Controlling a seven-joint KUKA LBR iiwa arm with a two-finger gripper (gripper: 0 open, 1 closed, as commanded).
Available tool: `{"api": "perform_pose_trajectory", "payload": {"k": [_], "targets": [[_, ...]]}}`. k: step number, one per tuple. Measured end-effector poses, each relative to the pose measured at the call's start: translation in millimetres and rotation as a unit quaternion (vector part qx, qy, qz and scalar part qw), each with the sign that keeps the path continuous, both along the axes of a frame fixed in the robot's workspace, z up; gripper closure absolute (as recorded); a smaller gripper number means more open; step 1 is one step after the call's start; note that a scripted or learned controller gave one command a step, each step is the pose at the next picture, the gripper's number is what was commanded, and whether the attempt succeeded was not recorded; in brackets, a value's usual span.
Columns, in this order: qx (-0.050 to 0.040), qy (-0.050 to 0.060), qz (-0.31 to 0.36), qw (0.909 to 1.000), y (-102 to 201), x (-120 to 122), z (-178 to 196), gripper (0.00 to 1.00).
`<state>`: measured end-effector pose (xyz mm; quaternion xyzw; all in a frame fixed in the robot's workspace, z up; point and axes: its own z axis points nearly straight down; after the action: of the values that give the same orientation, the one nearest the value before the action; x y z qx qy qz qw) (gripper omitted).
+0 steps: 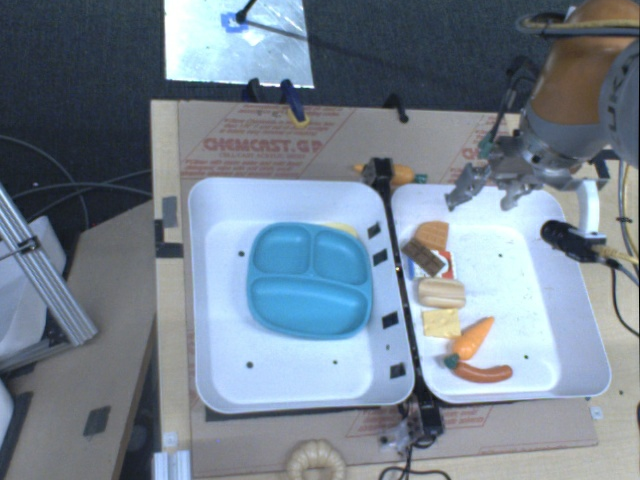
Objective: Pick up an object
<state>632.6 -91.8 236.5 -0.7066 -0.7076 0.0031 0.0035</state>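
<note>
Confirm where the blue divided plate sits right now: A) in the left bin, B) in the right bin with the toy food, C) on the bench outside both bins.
A: the blue divided plate lies flat in the left bin, apart from the toy food.

Glossy blue plastic tray (308,280) in smooth white plastic bin (225,368); matt brown cardboard (262,140) beneath

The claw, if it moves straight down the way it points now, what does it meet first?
Probably the bare floor of the right bin, near its back wall. The claw hangs above that spot, apart from the food; depth is unclear.
</note>
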Motion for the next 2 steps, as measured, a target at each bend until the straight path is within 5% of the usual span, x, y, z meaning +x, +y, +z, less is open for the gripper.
{"api": "perform_pose_trajectory", "payload": {"k": [1, 2], "targets": [[-0.0005, -0.006, 0.001, 1.0, 0, 2, 7, 0.0], [-0.0002, -0.004, 0.002, 1.0, 6, 7, -53, 0.0]]}}
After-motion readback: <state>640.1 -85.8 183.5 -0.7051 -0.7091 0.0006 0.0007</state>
